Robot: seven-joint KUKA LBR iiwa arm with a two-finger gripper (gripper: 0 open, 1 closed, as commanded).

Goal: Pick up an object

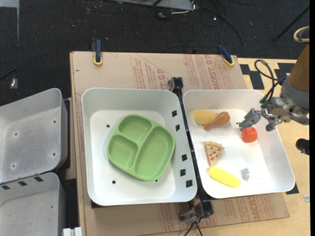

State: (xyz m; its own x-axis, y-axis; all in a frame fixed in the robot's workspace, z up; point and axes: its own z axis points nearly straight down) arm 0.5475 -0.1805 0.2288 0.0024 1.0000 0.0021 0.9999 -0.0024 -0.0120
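My gripper (260, 122) hangs over the right bin (280, 156) near its far right side, open, with its two fingers spread apart and nothing between them. A small red ball-like object (249, 134) lies just below the left finger, close to it. Further left lies a toy chicken drumstick (211, 118). Toward the middle of the bin there is a triangular pizza-like slice (213, 152). A yellow oblong piece (224, 177) and a small grey item (245, 173) rest near the front.
The left bin (93, 132) holds a green divided plate (141, 146). A black divider with clamps (184, 136) runs between the bins. Loose white bin lids (29, 132) lie off the bench to the left. Cables trail behind the arm at right.
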